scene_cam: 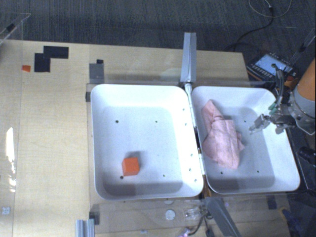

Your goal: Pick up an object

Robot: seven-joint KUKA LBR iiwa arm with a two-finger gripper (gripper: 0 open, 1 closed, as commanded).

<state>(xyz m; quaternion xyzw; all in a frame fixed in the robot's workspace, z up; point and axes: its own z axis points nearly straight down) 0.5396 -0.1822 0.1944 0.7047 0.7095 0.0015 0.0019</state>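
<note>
- Two white bins sit side by side on the wooden bench: left bin [103, 132], right bin [281, 181].
- Left bin holds one small orange block [131, 166], low and left of centre, well apart from the walls.
- Right bin holds a crumpled pink cloth [222, 139], lying along the bin's left half, near the divider.
- Arm enters from the right; gripper [264, 123] hangs over the right bin's upper right part, near the cloth's right edge but apart from it.
- Pincer state: cannot tell; the tips are small and blurred against the white floor. Nothing visible between them.
- Step in hand, as I judge it: approach. No object is lifted yet.
- Likely target: the cloth, being nearest.
- Next move calls for a shift left over the cloth's bulk, then a descent onto a raised fold.
- Risk: soft fabric may slip out, or only a thin edge gets pinched.
</note>
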